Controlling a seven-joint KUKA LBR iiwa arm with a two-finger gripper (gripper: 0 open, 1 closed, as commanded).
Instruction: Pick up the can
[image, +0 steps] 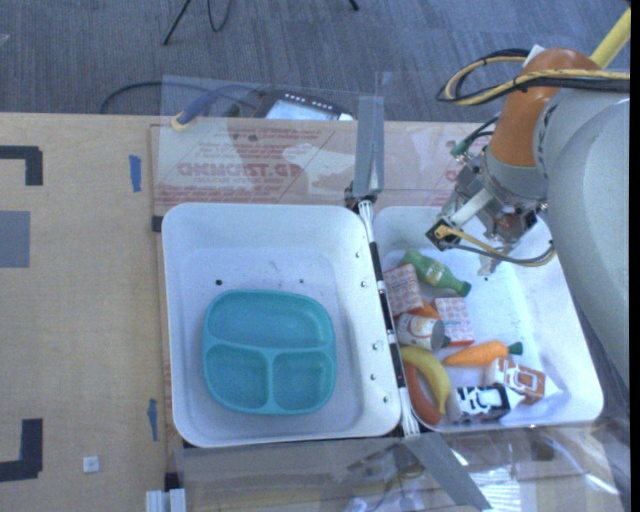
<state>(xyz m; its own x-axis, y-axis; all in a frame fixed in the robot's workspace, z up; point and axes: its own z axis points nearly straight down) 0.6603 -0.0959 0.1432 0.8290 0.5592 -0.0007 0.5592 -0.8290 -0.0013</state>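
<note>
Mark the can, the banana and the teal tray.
can (418, 330): camera view, middle of its pale side.
banana (430, 372): camera view, middle of its yellow curve.
teal tray (245, 332): camera view, bare floor of its largest compartment.

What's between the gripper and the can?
In the camera view, a green bottle lies on its side in that stretch, below the gripper and just above the can. A small red-and-white carton sits beside the can.

Two bins (200, 225) (562, 335) are holding one plate (268, 352), one bottle (437, 273), one can (418, 328), one banana (428, 368), one carrot (478, 352), two packets (405, 290) (455, 320), two cartons (480, 400) (523, 380).
</note>
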